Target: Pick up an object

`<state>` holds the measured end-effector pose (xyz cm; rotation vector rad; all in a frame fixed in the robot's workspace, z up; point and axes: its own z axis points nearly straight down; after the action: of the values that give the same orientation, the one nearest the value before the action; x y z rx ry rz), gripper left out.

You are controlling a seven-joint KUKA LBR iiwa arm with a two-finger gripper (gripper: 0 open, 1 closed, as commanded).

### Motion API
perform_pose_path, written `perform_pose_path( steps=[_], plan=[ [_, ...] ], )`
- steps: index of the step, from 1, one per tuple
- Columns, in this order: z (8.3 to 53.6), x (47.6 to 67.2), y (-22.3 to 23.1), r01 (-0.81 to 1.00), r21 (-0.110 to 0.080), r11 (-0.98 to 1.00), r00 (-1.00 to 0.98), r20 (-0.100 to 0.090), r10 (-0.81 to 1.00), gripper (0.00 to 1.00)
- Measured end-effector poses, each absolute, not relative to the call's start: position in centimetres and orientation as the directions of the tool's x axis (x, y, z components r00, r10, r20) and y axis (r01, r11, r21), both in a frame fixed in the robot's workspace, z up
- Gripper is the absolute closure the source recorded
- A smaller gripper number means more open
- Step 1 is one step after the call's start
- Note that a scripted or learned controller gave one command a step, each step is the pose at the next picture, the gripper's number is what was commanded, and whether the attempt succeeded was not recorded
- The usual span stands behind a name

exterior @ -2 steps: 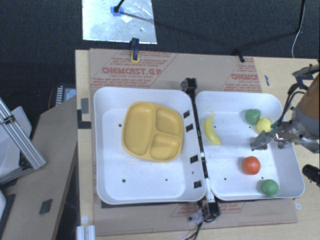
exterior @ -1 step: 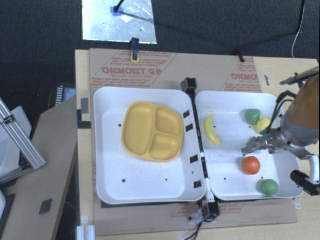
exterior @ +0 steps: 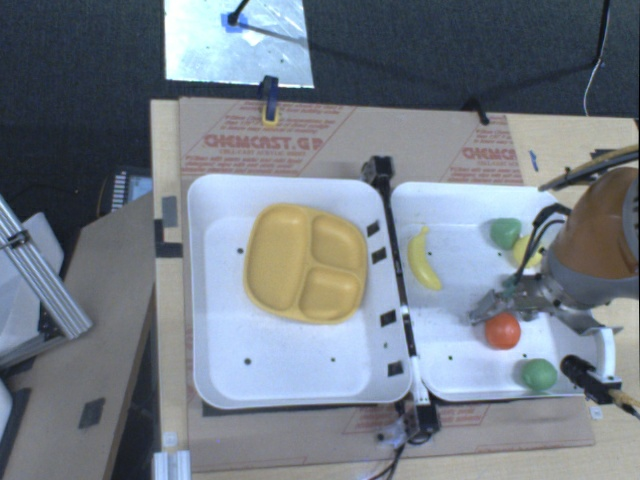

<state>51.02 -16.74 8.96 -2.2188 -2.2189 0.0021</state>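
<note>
Down low in the right bin (exterior: 450, 268) sits the pincer (exterior: 490, 310), reaching in from the right on the grey arm (exterior: 600, 258) with its orange band. Hard to tell how wide the pincer is; too dark and too small to see. Nothing clearly seen held inside it. Looks to be touching or almost touching the red ball (exterior: 503, 331), which sits just below and a bit right of the tip. Probably the thing to grab, being the closest one.

A bit further out, up and to the left of the pincer, lies the yellow banana (exterior: 424, 260), flat on the bin floor. Up and a little to the right rests a green ball (exterior: 506, 232), with a bit of something yellow (exterior: 527, 251) next to it, half hidden by the arm. Down and to the right, near the bin's front edge, sits another green ball (exterior: 539, 373). All loose and spread apart, likely so each can be grabbed alone.

Far off to the left, in the left bin (exterior: 215, 268), rests a yellow tray (exterior: 305, 263) with three parts, out of the way. Under both bins, a brown board (exterior: 300, 138).
</note>
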Motion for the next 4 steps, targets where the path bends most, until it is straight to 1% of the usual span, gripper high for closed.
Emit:
perform_pose_path(
  steps=[1,2,3,4],
  plan=[
    [10.3,51.2,-16.8,1.000,0.003,-0.001,0.001,-0.001,1.000,1.00],
    [14.6,51.6,-16.6,1.000,0.006,0.004,-0.004,-0.002,1.000,1.00],
    [20.4,52.1,-17.6,1.000,0.008,0.004,-0.004,-0.003,1.000,1.00],
    [24.9,52.3,-17.7,1.000,0.007,0.005,-0.005,-0.002,1.000,1.00]
  ],
)
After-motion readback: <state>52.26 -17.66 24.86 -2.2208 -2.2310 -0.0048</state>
